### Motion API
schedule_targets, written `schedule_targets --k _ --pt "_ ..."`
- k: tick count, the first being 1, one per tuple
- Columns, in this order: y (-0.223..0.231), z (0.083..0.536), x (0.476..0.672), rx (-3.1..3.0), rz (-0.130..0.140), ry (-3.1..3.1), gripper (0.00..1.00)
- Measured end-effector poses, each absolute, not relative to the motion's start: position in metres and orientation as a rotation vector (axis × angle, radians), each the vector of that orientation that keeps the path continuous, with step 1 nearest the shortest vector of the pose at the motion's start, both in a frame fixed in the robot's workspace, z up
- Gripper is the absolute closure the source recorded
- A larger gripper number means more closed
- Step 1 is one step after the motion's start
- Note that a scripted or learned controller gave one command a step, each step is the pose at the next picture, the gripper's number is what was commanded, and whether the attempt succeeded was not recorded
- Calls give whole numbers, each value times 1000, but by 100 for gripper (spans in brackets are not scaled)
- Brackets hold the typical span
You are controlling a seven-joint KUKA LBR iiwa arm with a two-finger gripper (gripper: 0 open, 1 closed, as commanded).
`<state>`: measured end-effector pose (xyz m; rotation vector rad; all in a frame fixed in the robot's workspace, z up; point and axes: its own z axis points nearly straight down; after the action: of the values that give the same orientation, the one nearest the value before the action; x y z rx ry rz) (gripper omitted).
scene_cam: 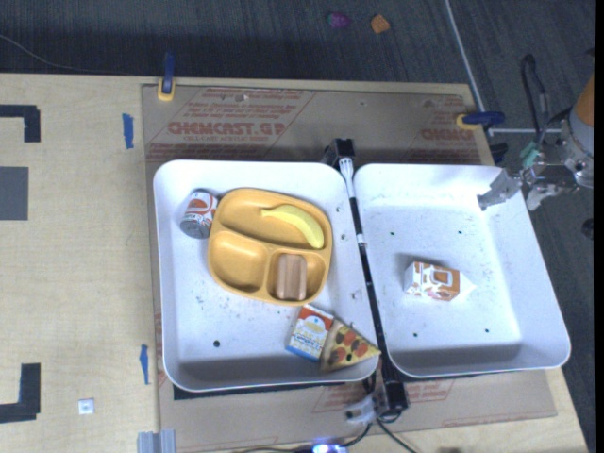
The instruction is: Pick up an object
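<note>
End effector [510, 189] at the upper right rim of the right bin [543, 347].
We cannot tell how far it is open; we see nothing held. A small orange-and-white carton [433, 281] lies mid-bin, well apart, below-left of it.

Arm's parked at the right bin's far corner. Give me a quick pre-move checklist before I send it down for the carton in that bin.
1. Target present: small orange-and-white carton lies alone in the right bin: ok.
2. Space around the carton for a descent: ok.
3. Gripper over the target: not ok, it sits at the bin's far right corner.
4. Gripper carrying nothing: cannot tell.
5. Left bin items, the yellow tray, can and pizza slice, apart from the path: ok.
</note>
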<state>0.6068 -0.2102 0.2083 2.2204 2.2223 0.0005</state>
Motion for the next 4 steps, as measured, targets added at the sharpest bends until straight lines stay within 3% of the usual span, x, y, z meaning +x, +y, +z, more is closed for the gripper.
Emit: schedule_targets --k 1,2,3,4 --pt "-166 305 563 2217 2 2221 0" --pt "-123 194 579 2221 0 2222 0" --pt "-96 95 543 2221 2 2220 0" --pt "-96 105 543 2220 4 2217 100"
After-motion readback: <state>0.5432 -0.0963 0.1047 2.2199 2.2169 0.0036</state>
